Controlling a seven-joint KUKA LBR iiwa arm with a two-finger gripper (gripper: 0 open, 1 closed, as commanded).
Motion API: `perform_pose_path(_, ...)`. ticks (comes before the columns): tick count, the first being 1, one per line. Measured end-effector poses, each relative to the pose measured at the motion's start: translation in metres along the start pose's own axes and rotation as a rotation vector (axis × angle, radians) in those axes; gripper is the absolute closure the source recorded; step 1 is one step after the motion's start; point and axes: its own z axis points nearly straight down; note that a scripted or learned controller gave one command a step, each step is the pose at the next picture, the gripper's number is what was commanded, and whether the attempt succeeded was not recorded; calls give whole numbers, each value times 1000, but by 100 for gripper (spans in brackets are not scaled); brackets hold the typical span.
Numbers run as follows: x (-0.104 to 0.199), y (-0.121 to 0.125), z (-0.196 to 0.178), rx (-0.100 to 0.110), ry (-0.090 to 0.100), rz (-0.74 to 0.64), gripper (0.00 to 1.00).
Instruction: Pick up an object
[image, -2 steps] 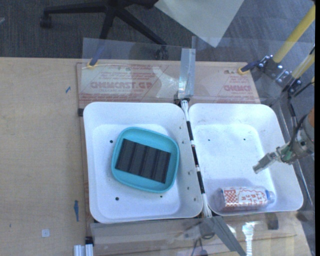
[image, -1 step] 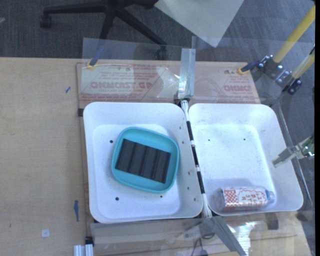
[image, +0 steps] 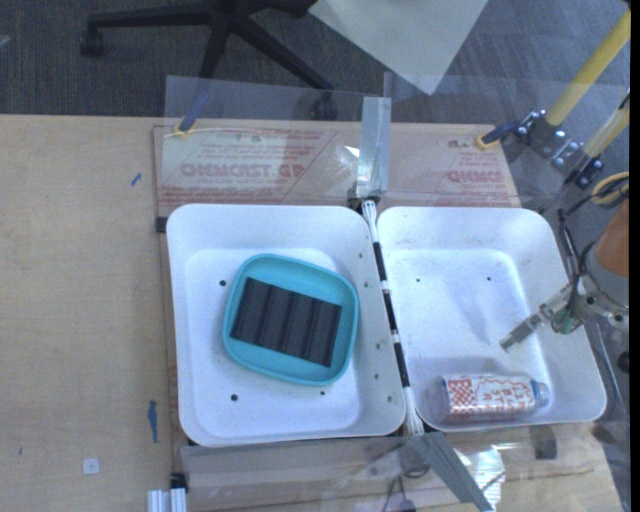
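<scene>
Two shallow white bins sit side by side on a light wooden surface (image: 80, 300). In the right bin (image: 455, 245), a small red-and-white patterned tube with a blue cap (image: 496, 393) lies flat against the near wall, its long axis running left to right and the cap pointing right. The grey metal gripper (image: 520, 332) hangs just above and slightly right of it, not touching, whether parted or closed I cannot tell. The left bin (image: 200, 240) holds a teal plastic tray with dark ribbed insert (image: 289, 319).
</scene>
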Motion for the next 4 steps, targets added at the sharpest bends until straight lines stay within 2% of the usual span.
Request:
perform_pose_path(1, 35, -23, -15, -8, -9, -205, 0)
perform_pose_path(2, 57, -8, -29, -12, -21, -442, 0)
perform_pose_path(3, 19, -30, -48, -2, -5, 32, 0)
perform_pose_path(4, 44, -15, -12, -8, -11, -215, 0)
